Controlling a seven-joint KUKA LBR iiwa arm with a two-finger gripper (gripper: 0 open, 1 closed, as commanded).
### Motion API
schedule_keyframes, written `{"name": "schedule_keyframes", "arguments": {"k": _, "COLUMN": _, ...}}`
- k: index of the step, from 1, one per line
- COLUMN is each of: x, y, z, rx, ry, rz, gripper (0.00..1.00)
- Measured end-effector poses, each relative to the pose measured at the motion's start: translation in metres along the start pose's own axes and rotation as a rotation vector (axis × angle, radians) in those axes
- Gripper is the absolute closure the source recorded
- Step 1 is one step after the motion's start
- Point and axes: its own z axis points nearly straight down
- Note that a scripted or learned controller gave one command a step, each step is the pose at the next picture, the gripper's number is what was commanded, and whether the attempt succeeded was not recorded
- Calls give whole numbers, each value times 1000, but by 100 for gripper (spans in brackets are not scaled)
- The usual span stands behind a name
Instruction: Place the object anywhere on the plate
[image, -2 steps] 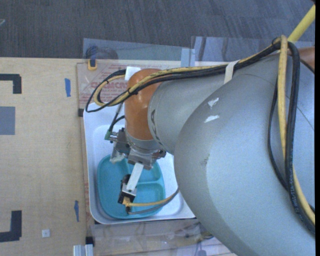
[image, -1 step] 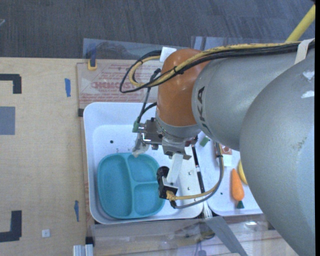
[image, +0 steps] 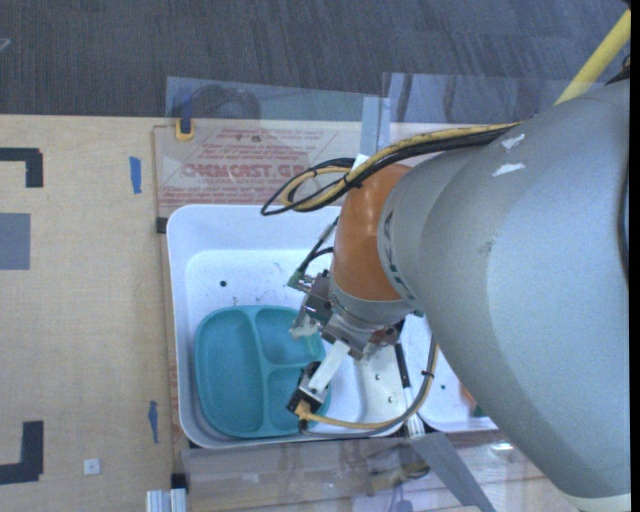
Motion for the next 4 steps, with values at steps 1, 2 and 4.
{"name": "schedule_keyframes", "arguments": {"k": 1, "x": 46, "y": -16, "z": 38, "rx": -19, "ry": 6, "rz": 421, "gripper": 100}}
{"name": "schedule_keyframes", "arguments": {"k": 2, "x": 100, "y": 9, "z": -96, "rx": -13, "ry": 4, "rz": 708, "gripper": 100}}
{"name": "schedule_keyframes", "arguments": {"k": 4, "x": 64, "y": -14, "z": -9, "rx": -6, "ry": 4, "rz": 833, "gripper": 0}}
